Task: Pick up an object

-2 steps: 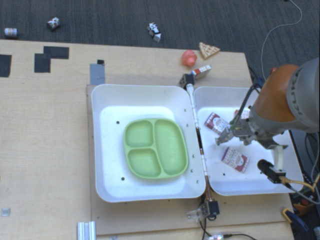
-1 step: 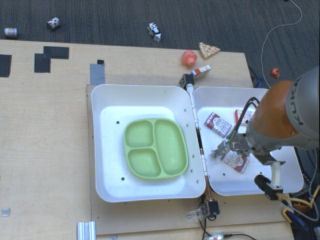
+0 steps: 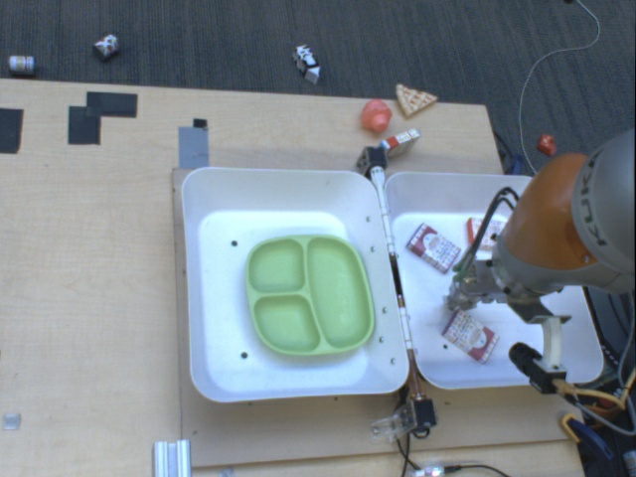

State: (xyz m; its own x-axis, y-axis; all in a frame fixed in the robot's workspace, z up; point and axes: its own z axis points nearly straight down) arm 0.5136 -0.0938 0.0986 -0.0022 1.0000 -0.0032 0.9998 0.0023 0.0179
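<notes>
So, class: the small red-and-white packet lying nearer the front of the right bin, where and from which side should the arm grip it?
Probably from straight above, closing across the narrow width of the front packet. It lies flat and slightly skewed on the floor of the right bin, so its side edges offer the only hold. The tool hangs just above its rear edge, while the second packet lies apart, leaving room.

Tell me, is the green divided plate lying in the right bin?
No, the green divided plate lies in the left bin, while the right bin holds two small red-and-white packets.
</notes>
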